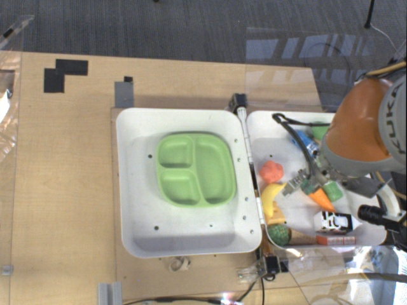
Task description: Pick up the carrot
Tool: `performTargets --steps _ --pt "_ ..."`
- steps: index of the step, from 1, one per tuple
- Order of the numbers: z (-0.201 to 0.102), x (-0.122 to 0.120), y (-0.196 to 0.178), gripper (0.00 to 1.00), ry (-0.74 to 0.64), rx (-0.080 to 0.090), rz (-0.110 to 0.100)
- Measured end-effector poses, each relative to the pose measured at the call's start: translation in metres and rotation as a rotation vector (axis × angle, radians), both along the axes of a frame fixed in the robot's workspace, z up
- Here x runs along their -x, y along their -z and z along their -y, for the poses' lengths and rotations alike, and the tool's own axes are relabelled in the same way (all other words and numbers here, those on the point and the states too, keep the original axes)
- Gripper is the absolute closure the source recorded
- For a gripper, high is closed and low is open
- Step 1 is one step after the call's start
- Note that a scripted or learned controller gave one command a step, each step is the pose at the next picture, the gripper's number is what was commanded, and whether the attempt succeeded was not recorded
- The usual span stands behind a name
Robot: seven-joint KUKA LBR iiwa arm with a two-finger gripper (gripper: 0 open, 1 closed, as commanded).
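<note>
Carrot (pixel 321 199): lying in right bin (pixel 267 129), beside green block (pixel 332 191), near banana (pixel 273 202).
Tool (pixel 308 184): hanging just over carrot's upper end; finger spread impossible to tell.
Risk: crowded neighbours, likely catching green block instead, or nudging carrot aside.

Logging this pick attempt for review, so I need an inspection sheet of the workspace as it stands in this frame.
Surface: wooden bench bearing two white bins, the left bin and the right bin.
Job's things: carrot lies in the right bin, right under the gripper.
Clutter: green divided tray in the left bin; red item, yellow banana, a green round item and a black-and-white object in the right bin.
Grippers: gripper low over the carrot; finger state unclear.
Cables: black cable across the right bin; wires at the bench's front edge.
Surroundings: grey carpet, black tape marks on the bench.
</note>
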State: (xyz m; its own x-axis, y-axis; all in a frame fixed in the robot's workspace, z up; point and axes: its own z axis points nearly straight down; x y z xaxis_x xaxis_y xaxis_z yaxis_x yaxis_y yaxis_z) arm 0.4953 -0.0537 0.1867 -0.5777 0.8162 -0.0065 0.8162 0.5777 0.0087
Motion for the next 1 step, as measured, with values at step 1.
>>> performTargets --steps 1 --pt "0.0011 0.0006 0.0009 0.0 0.001 0.001 -0.002"
